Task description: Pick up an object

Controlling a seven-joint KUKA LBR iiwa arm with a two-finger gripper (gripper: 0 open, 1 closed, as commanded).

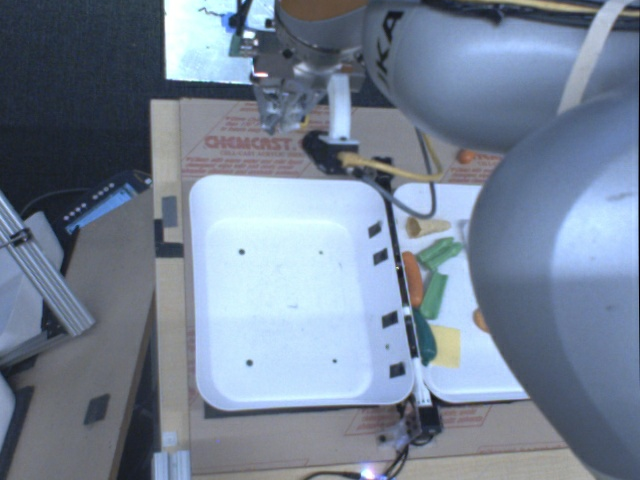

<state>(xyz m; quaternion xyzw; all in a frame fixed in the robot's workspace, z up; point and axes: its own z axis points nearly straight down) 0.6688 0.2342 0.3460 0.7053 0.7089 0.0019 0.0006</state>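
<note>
My gripper (283, 108) hangs beyond the far rim of the left white bin (215, 268), over the cardboard sheet, with nothing visibly in it. The right white bin (455, 383) holds several small items along its left side: a beige cone (426, 228), a light green piece (438, 253), an orange carrot-like stick (412, 278), a green stick (433, 296), a dark green piece (426, 341) and a yellow square (446, 347). The large grey arm hides most of the right bin.
A small orange item (466, 155) lies on the cardboard behind the right bin. A black divider with clips (392, 288) runs between the bins. A cable (425, 183) loops from the wrist. A metal rail (45, 283) lies at left.
</note>
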